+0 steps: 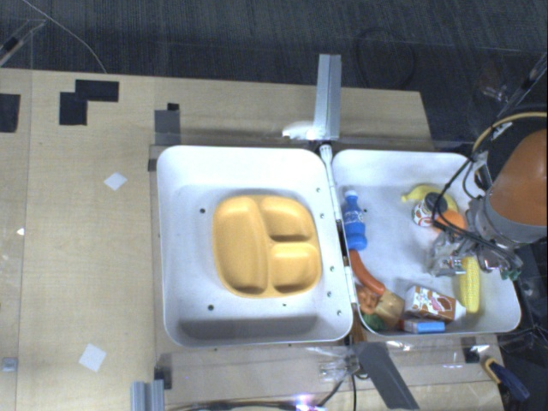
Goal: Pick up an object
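From above, two white bins sit side by side on the bench. The left bin (171, 229) holds a yellow tray (264, 245) with three compartments in its middle, with bare floor all around it out to the walls. The right bin (385, 165) is crowded along its left wall and near edge, while its far left part and centre floor lie bare.

The arm (518, 187) reaches in from the right, over the right bin's right side. The gripper (452, 259) hangs low near the right wall, just beside a corn cob (469, 286); whether the fingers are apart or together cannot be told, as cables and the wrist blur them.

The corn cob is yellow, lying lengthwise far to near by the right wall. A banana (419, 195) lies far of the gripper, with a small red and white can (423, 217) just beside it. A blue bottle (354, 225) lies along the left wall, a carrot (364, 272) near of it. In the near corner cluster a brown lump (387, 308), a carton (431, 301) and a blue marker (425, 324).
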Controlling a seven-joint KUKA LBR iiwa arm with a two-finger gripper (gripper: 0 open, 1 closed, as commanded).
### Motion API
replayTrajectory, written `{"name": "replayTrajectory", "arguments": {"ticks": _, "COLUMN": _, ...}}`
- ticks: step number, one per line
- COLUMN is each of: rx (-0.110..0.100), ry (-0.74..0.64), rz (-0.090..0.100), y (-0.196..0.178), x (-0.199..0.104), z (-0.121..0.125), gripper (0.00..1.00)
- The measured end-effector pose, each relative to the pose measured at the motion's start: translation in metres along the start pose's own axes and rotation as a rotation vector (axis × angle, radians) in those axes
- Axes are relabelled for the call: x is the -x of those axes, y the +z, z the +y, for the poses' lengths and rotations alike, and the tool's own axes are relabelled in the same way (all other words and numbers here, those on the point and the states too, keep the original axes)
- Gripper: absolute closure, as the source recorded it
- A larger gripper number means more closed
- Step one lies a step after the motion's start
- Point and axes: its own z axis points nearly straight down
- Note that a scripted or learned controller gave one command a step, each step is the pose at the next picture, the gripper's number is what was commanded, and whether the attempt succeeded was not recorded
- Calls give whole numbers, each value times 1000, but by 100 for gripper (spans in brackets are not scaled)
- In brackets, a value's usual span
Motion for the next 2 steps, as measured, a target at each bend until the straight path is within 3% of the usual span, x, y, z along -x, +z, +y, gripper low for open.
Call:
{"name": "replayTrajectory", "arguments": {"ticks": 1, "rx": 0, "ry": 437, "rz": 5, "y": -32, "x": 40, "z": -5, "gripper": 100}}
{"name": "replayTrajectory", "arguments": {"ticks": 2, "rx": 0, "ry": 438, "rz": 6, "y": -32, "x": 40, "z": -5, "gripper": 0}}
